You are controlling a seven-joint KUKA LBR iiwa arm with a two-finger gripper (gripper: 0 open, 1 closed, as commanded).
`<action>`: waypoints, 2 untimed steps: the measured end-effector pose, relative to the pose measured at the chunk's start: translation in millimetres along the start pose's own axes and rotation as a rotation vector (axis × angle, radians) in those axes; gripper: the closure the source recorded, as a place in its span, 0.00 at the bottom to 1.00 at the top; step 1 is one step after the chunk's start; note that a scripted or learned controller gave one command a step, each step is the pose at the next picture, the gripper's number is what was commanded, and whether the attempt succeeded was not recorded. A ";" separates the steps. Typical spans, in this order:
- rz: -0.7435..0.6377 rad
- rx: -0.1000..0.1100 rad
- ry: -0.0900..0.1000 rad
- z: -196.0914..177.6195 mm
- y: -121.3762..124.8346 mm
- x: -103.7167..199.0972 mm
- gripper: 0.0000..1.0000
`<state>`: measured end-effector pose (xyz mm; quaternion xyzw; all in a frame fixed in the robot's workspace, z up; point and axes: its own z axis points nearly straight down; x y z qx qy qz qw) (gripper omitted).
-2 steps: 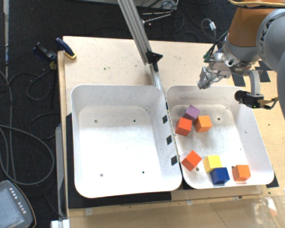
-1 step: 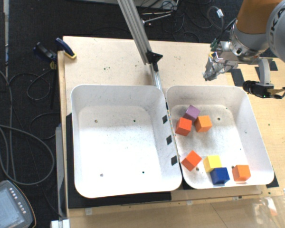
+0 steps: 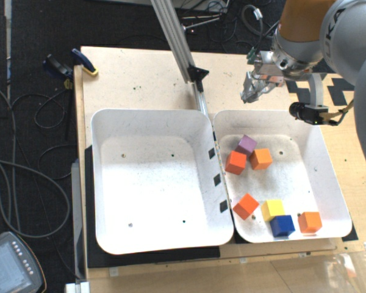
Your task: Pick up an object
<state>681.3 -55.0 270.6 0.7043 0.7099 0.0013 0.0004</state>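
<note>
The right bin has bare floor between its two block clusters and.

Hand above right bin of coloured cubes

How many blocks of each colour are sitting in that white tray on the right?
Orange blocks: 4
Purple block: 1
Yellow block: 1
Blue block: 1
Total: 7 blocks, all in the right tray.
</note>
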 end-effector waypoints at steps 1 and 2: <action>0.000 0.003 0.000 -1.5 -9.0 52.3 1.00; -0.001 0.003 0.000 0.3 -13.3 106.9 1.00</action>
